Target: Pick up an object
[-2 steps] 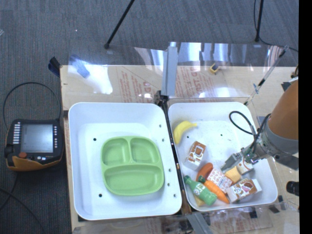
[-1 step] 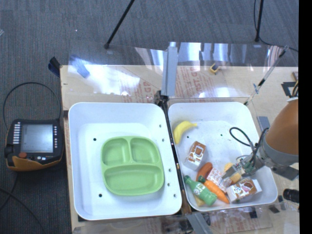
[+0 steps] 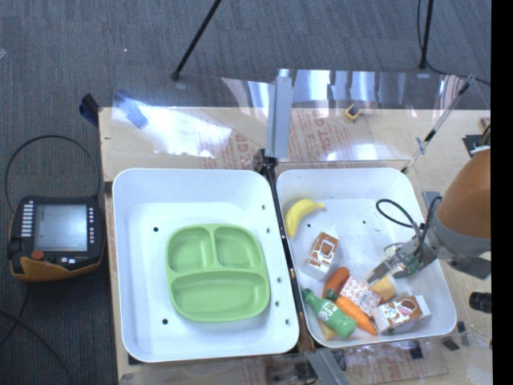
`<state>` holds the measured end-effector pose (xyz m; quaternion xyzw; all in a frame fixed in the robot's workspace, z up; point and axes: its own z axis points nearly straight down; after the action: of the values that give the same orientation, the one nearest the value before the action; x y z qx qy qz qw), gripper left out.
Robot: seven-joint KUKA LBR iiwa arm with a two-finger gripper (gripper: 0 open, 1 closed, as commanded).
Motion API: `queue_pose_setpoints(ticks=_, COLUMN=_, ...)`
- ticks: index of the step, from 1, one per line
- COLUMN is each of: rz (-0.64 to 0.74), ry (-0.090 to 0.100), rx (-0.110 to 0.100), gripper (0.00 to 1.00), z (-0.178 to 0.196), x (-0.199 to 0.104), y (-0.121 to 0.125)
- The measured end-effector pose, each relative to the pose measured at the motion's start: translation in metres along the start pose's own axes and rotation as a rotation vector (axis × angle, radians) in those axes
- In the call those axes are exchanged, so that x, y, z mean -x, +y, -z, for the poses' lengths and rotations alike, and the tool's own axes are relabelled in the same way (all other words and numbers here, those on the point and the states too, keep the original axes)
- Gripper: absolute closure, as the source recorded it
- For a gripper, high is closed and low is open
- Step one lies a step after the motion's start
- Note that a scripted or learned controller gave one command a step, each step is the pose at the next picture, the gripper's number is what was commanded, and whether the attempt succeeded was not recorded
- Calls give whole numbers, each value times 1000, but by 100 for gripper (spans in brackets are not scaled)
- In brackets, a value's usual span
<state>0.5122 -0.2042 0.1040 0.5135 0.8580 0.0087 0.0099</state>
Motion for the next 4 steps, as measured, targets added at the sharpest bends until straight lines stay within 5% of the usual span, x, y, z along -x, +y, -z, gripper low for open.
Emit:
queue_pose_setpoints(ticks=1, rz=9, ry=-3, rx=3, gripper=0, z=-2, x=32, y=59)
queue_pose_setpoints(ticks=2, rz=18, ry=14, rx=-14, gripper=0, z=-2, x=59, y=109)
queue_pose_setpoints(ticks=3, rz=22, ry=-8, rx=-1, gripper=100, z=9, x=63, y=112)
queue_pose_setpoints(ticks=4, rz=-64, ry=5, rx=-24, gripper=100, z=181, x=1, y=30)
